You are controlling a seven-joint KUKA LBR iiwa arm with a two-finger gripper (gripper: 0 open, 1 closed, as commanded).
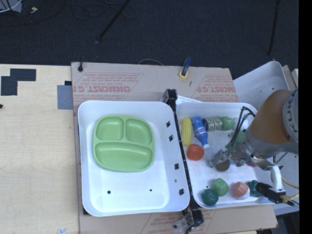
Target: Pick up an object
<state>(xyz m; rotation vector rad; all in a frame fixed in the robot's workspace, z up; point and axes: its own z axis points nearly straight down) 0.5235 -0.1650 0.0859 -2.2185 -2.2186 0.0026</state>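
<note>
Right bin (243, 108), near its middle: we note a small brown object (223, 165) lying on the white floor, directly beneath the gripper (225, 157). We judge it light and rigid, probably a smooth plastic toy, so it could slip from a shallow pinch; a hold across its widest part looks safest. Its exact shape is too small to tell.

Whether the gripper's tips touch the brown object, or stand apart or together, we cannot tell: dark hardware and cable blur the tips from this slant.

Neighbours in the same bin: orange ball (195, 152) to the left, yellow corn (186, 131), blue bottle (200, 131), green bottle (218, 124). Along the front wall sit a teal ball (210, 197), green ball (220, 186) and pink ball (239, 189).

Left bin (97, 199) carries a green divided plate (124, 143), well apart.
</note>
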